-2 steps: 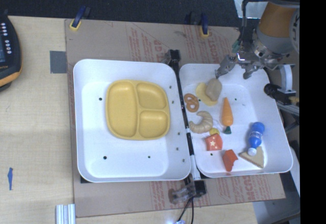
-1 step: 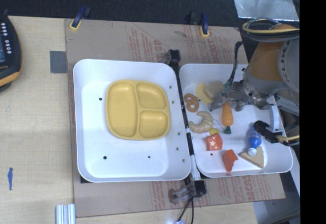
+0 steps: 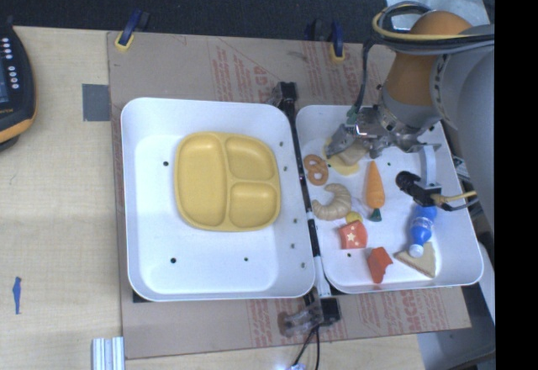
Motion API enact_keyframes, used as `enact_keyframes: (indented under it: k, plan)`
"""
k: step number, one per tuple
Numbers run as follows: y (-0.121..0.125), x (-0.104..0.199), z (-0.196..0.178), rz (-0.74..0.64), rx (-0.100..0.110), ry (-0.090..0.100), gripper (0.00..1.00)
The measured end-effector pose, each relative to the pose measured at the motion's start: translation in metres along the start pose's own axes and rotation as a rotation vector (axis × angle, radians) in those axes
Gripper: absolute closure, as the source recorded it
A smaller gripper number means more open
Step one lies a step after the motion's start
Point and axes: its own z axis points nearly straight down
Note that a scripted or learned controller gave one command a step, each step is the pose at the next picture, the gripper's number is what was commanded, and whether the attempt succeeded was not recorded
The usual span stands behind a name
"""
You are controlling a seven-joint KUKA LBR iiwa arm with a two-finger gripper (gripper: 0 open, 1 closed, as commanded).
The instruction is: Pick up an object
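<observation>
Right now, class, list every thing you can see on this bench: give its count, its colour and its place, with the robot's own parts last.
bins: two, white, side by side on the bench
divided plate: one, yellow, in the left bin
pretzel: one, brown, right bin near its left wall
croissant: one, tan, below the pretzel
carrot: one, orange, middle of the right bin
carton: one, red, below the croissant
bottle: one, blue and white, right bin's right side
clamps: two, blue and yellow, at the board's far edge
arm: one, grey and orange, over the right bin
pincer: one, metallic, above the right bin's top
</observation>
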Motion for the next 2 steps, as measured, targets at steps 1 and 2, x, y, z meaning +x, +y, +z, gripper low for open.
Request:
enact_keyframes:
  k: [1, 2]
  plan:
    - [0.012, -0.018, 0.0, 0.005, 0.0, 0.0, 0.0]
    - [0.012, -0.018, -0.01, 0.001, 0.002, -0.001, 1.0]
